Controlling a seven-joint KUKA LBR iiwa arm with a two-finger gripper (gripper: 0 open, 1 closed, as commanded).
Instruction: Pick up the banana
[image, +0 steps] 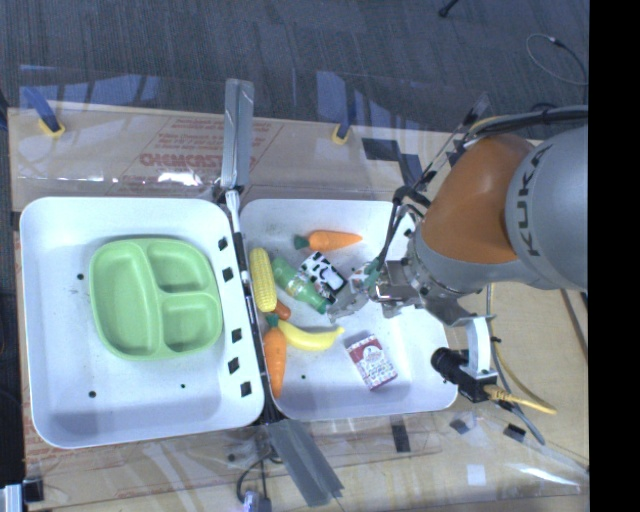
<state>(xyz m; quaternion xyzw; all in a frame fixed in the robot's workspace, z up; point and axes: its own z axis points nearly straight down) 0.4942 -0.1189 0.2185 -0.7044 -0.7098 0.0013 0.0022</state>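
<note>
The yellow banana (310, 337) lies in the right bin (420, 398), near its left side, curved with its ends pointing up. My gripper (362, 283) hangs over the middle of that bin, up and to the right of the banana and apart from it, just beside a black-and-white cow-patterned item (322, 269). The grey arm with its orange band (480, 212) reaches in from the right.
In the right bin also lie a corn cob (262, 279), a green bottle (298, 284), one carrot (334, 240) at the back, another carrot (275, 361) by the left wall, and a red box (371, 361). A green divided plate (157, 297) sits in the left bin.
</note>
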